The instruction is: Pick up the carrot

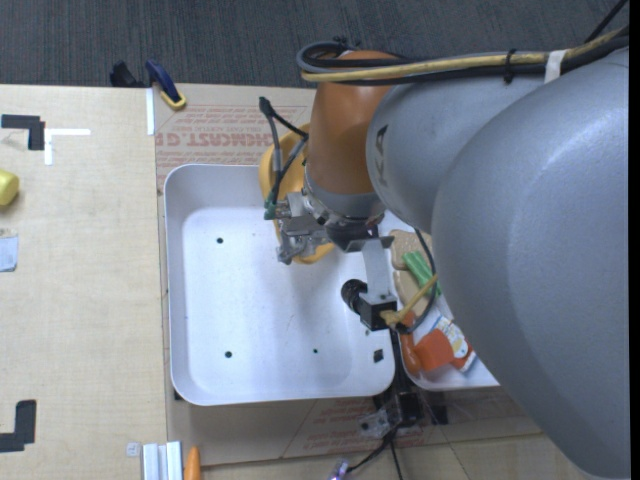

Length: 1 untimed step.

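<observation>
Carrot (pixel 437 351): orange, tapered, smooth-skinned

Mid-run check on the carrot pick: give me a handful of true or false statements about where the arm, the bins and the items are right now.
1. The pincer is over the left white bin. True.
2. The carrot lies in the left bin. False: an orange, carrot-like item sits at the right bin, beside the arm.
3. A yellow object sits on the bench at the far left edge. True.
4. The arm reaches in from the left. False: it comes in from the right.
5. A green item lies near the carrot in the right bin. True.
</observation>
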Each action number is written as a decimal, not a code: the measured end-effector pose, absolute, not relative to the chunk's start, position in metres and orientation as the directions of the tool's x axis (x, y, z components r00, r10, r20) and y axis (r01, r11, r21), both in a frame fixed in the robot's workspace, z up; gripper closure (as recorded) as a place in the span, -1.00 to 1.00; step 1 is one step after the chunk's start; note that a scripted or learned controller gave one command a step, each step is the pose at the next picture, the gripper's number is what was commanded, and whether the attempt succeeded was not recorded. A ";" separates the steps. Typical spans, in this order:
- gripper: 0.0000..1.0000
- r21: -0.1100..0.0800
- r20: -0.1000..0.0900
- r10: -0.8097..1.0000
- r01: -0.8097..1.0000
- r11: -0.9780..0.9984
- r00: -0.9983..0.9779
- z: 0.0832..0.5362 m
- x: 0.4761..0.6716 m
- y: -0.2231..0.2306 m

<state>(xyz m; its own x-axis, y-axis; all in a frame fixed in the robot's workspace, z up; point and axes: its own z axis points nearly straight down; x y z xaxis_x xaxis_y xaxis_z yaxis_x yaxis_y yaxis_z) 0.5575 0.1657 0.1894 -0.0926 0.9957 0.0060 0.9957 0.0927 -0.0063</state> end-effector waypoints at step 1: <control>1.00 -0.022 0.010 0.983 0.983 0.182 -0.182 0.244 0.563 0.123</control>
